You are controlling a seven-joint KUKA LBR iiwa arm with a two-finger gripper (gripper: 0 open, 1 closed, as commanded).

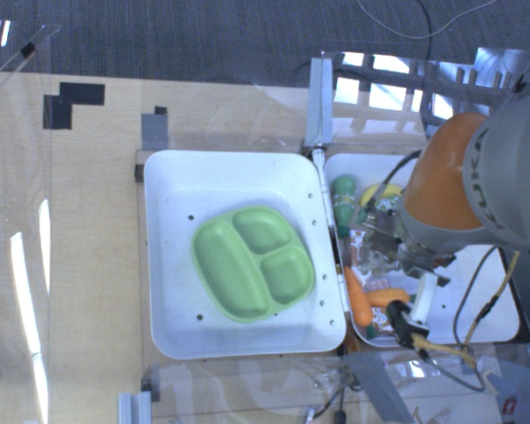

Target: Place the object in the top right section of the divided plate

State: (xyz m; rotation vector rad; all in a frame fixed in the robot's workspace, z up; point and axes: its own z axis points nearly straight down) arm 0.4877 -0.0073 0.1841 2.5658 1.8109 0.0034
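On the wooden counter (79, 237), the light green divided plastic plate (253, 261) lies in the left white bin (168, 237), long axis diagonal. An orange carrot (357, 297) lies in the right bin (503, 321), running near-vertically. Pincer (380, 246) state: cannot tell.

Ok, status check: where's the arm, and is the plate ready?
Gripper low in right white bin among toy food. Green divided plate in left bin, sections bare. Orange carrot beside wrist.
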